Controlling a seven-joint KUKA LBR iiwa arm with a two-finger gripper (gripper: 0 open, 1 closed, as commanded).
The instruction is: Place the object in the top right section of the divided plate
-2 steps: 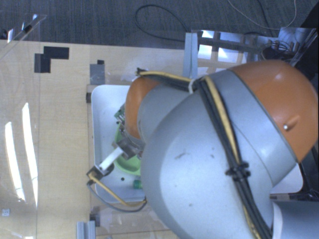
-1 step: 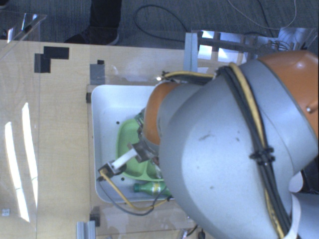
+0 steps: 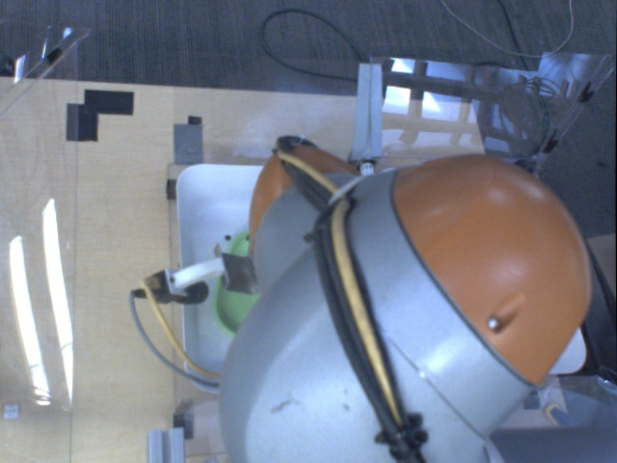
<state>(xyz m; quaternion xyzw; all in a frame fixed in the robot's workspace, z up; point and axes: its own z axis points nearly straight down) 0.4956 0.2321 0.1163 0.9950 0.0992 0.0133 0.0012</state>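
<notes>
Most of the white bin [image 3: 198, 201] lies hidden under the grey arm [image 3: 386, 336]; a green plate [image 3: 231, 307] peeks beside it; the gripper is hidden, its state untellable.

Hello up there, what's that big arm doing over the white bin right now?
Grey-and-orange arm covering most of the shallow white bin. Gripper hidden beneath it. Light green plastic item partly visible at bin's left; divided plate can't be made out.
</notes>
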